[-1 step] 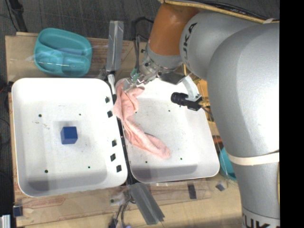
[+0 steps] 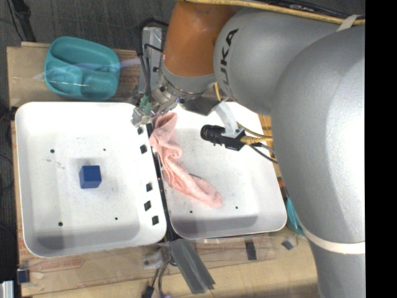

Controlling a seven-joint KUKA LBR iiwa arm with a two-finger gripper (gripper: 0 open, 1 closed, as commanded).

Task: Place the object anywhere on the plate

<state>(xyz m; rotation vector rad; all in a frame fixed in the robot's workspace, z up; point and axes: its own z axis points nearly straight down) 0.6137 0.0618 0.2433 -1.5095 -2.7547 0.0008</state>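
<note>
A pink cloth (image 2: 181, 166) lies stretched out along the left side of the right bin (image 2: 260, 197). Its upper end reaches up to the bins' shared divider. My gripper (image 2: 144, 110) is at the back of that divider, right beside the cloth's upper end, and the orange-banded wrist (image 2: 192, 39) hides most of it. A teal plate (image 2: 80, 67) with moulded compartments sits on the bench behind the left bin, to the gripper's upper left. A small blue cube (image 2: 90, 176) rests on the floor of the left bin (image 2: 37, 141).
The bulky grey arm (image 2: 310, 104) covers the right side and back of the right bin. A black cylindrical fitting (image 2: 218, 135) with cables sticks out over that bin. Black clips (image 2: 149, 197) line the divider.
</note>
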